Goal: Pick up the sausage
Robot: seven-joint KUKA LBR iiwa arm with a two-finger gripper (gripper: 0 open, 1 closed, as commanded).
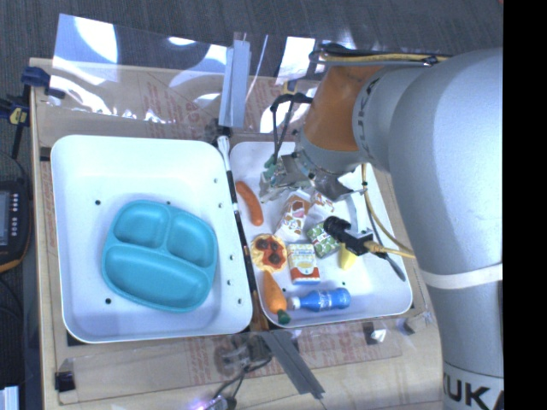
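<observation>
The sausage point(249, 203) is a short orange-red link lying near the left wall of the right bin point(395, 301), running from upper left to lower right. My gripper point(279, 178) hangs over the back of that bin, just right of the sausage's upper end and a little above it. Nothing shows between it and the sausage. The grey arm and its orange band cover the bin's back right part.
Just below the sausage lie a pizza slice point(269, 250), a carrot point(273, 295) and a blue bottle point(323, 300). A small carton point(302, 261), a green box point(322, 239) and a yellow piece point(346, 258) crowd the middle. The left bin point(77, 156) holds a blue divided plate point(161, 254).
</observation>
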